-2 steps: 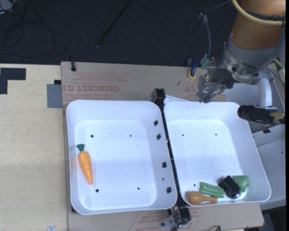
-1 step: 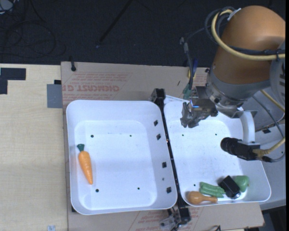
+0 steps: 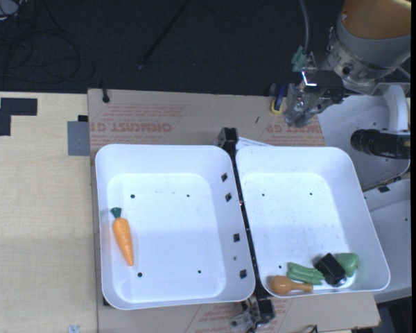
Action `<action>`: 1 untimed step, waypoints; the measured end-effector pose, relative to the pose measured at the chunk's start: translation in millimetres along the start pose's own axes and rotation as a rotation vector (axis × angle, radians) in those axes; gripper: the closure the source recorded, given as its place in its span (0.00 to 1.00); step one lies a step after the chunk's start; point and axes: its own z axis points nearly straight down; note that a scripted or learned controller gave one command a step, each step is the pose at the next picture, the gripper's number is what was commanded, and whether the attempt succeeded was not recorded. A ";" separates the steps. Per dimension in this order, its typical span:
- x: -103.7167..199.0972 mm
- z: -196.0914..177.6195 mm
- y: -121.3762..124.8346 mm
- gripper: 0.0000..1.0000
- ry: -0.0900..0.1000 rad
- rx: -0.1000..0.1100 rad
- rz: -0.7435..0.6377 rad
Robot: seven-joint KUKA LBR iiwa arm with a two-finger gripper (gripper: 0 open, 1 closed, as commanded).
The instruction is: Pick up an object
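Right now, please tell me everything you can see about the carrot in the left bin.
The carrot is a small toy, plastic by its look, with a smooth orange body and a short dark green top. It lies flat on the floor of the left bin, near that bin's left wall, its green end pointing up in the view and its tip pointing down and slightly right. It lies alone, touched only by the bin floor. The gripper is far from it.

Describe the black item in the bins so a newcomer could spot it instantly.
Start at the right bin and go to its near right corner, where several small things lie clustered. The black block sits among them, overlapping a green pea pod and another green piece. It is the one dark, boxy thing there.
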 end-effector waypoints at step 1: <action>46.6 132.6 -50.2 1.00 0.001 0.029 -0.002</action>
